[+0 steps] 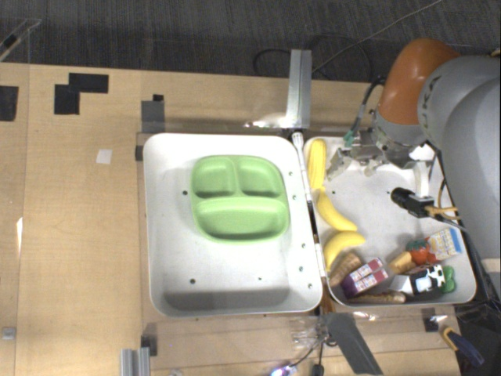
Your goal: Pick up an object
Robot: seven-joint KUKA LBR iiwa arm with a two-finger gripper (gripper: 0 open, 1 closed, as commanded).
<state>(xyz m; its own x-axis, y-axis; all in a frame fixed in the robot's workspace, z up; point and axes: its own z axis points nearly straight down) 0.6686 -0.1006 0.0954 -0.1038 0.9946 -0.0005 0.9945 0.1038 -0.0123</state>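
Note:
My gripper (338,163) hangs over the far part of the right bin (376,190), just right of a yellow banana (315,163) that lies along the bin's left wall. Nothing shows in the gripper. Two more bananas (335,214) (341,245) lie further forward along the same wall. At the bin's front sit a purple box (366,276), a brown roll (345,263), a brown stick (382,297), a black and white carton (433,280), an orange and red toy vegetable (413,257) and a pale blue carton (444,242).
The left bin (168,272) holds a green divided plate (238,197) in its far half. A metal post (300,84) stands behind the wall between the bins. The grey arm (462,124) covers the right bin's far right corner.

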